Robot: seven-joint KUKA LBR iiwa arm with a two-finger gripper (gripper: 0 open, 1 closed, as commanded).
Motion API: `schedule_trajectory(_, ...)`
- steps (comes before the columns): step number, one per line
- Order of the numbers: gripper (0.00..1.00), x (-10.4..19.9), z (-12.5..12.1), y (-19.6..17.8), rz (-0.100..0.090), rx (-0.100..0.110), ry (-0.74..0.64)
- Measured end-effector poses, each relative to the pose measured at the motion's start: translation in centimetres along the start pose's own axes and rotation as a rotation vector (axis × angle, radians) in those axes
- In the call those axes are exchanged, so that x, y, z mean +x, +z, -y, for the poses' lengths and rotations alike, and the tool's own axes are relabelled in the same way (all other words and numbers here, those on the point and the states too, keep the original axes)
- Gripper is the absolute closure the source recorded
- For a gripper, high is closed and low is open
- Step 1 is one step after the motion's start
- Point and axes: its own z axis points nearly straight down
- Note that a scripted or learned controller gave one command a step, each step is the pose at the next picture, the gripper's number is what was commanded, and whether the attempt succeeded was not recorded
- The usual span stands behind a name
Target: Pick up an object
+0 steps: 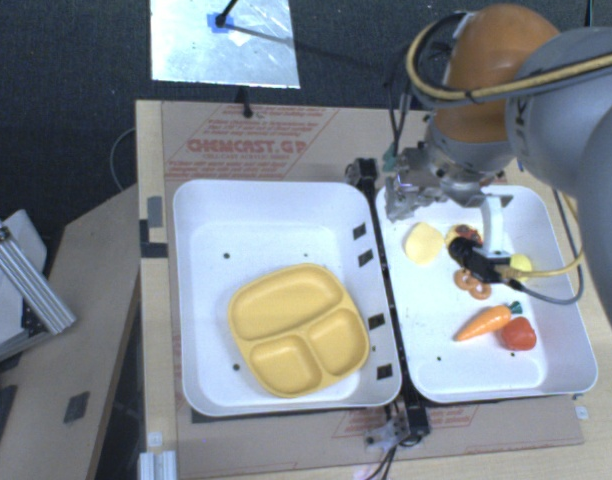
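My gripper hangs over the far left corner of the right bin, under the orange wrist band. Just in front of it lies a pale yellow rounded piece. Further right and nearer are a brown pretzel-like ring, an orange carrot with a green top, and a red tomato-like piece. A small yellow piece and a dark orange piece lie partly behind the robot's bracket. Nothing shows in the gripper's grasp.
The left bin holds a yellow divided plate near its front. A black divider with clips runs between the bins. A shiny metal sheet lies beyond the bench's far edge.
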Motion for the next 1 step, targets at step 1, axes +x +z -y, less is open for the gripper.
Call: schedule_trajectory(1,1.0,5.18,-1.15,1.43,0.001,0.002,0.0)
